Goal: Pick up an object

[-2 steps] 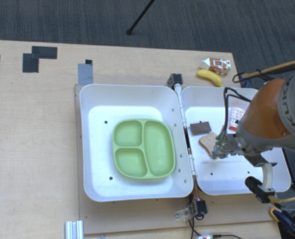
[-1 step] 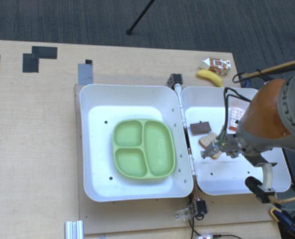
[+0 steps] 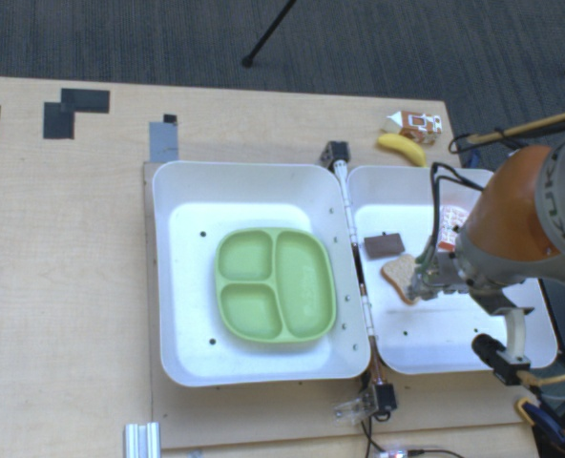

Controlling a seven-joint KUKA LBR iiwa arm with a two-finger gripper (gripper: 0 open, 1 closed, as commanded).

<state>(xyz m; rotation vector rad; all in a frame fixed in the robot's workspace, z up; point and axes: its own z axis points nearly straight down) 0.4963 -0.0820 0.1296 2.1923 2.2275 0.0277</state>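
Reaching in from the right, the grey and orange arm (image 3: 526,222) hangs over the right bin (image 3: 454,342). Its gripper (image 3: 422,286) sits low, right at the slice of toast (image 3: 395,275) on the bin floor. I cannot tell if it is grasping the toast or not. A small brown block (image 3: 384,245) lies just beside the toast. A green plate (image 3: 275,285) with three parts rests in the left bin (image 3: 182,256). A banana (image 3: 401,147) lies on the bench behind the bins
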